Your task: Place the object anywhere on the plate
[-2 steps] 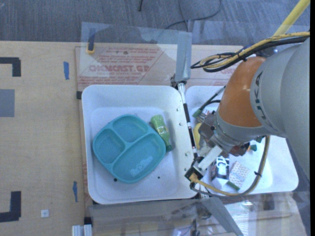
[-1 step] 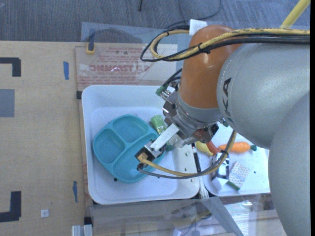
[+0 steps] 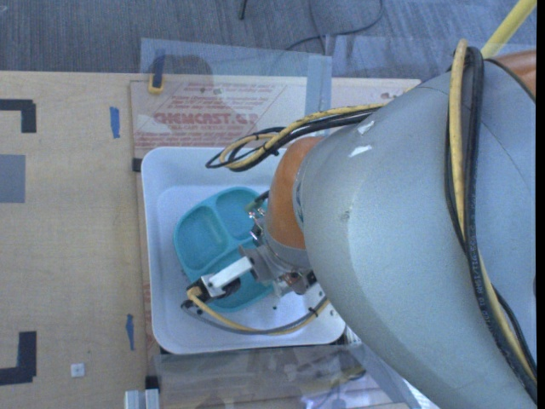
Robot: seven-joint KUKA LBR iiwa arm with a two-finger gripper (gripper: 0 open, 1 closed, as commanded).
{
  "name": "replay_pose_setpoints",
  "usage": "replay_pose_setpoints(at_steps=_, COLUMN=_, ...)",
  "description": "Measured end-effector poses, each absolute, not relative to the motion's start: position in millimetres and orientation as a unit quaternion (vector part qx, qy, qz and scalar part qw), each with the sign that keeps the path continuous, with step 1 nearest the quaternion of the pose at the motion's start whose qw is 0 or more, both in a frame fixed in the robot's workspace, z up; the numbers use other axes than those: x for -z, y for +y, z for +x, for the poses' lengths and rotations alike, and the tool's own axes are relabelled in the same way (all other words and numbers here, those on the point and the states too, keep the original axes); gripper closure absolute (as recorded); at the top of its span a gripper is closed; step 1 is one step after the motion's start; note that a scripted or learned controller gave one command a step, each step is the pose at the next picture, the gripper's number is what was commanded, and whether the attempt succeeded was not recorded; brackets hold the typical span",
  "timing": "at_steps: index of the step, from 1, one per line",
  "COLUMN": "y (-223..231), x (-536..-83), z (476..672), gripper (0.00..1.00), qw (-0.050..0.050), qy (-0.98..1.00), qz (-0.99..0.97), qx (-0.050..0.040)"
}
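A teal plate (image 3: 209,233) with divided compartments lies in the white bin (image 3: 162,254), towards its left side. My grey arm reaches in from the right and covers the right half of the bin. The gripper (image 3: 271,267) hangs over the plate's right edge, below the orange wrist band (image 3: 285,198). The wrist hides whatever is under the gripper, and I can make out no loose object on the plate's visible compartments.
The bin sits on a wooden bench (image 3: 68,228) with black and blue tape marks at the left. A clear sheet (image 3: 230,100) lies behind the bin. Yellow and black cables (image 3: 255,147) loop over the bin's far side.
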State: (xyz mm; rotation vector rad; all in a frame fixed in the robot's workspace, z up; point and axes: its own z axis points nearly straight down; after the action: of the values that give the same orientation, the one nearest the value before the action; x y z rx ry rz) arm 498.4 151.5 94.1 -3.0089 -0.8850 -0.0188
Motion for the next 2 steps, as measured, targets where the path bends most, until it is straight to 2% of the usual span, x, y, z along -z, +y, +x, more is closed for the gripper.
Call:
replay_pose_setpoints(at_steps=1, y=150.4, x=-92.2, z=497.8, gripper=0.0, qw=0.001, qy=-0.282, qz=-0.96, qx=0.0048)
replay_pose_setpoints(at_steps=2, y=140.3, x=-92.6, z=485.5, gripper=0.0, qw=0.0, qy=-0.372, qz=-0.928, qx=0.0106)
